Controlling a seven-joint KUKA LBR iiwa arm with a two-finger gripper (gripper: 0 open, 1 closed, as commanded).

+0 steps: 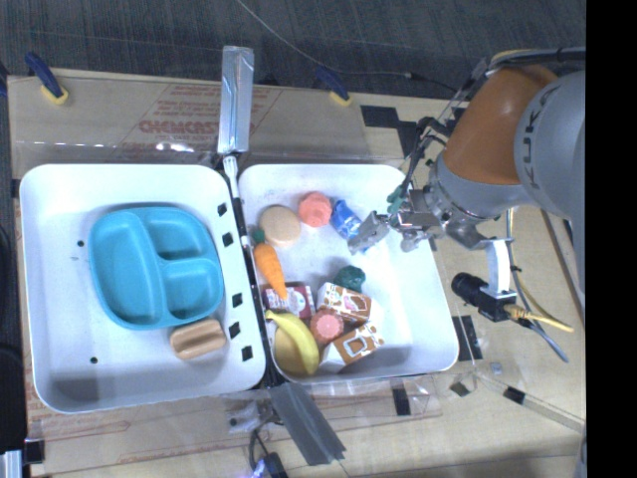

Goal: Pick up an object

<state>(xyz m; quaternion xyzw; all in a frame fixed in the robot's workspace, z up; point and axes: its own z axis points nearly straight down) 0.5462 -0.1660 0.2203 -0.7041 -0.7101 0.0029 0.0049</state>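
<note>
I start with the counter (119,98), which carries two white bins side by side: the left bin (40,267) holds a blue tray (154,265) and a brown bun (197,339) beside its lower corner, and the right bin (423,297) holds everything I might pick up. My arm (518,137) reaches in from the right, and my gripper (383,225) hangs over the right bin's upper right part, just beside a small blue object (344,217); I cannot tell whether my fingers are spread or pressed together, and nothing visibly sits between them. The crowded pile lies low in the bin: a banana (295,345), small cartons (343,303) and a carrot (269,265) touching or nearly so, which I judge poor targets since neighbours could jam a grasp. Up top, a tan ball (281,225) and a pink object (316,209) stand a little freer. The blue object is nearest, so I judge it the best choice: I should centre over it, keep off the bin wall, descend straight, and close on its narrow sides. A dark green lump (349,277) sits alone mid-bin as a fallback.
</note>
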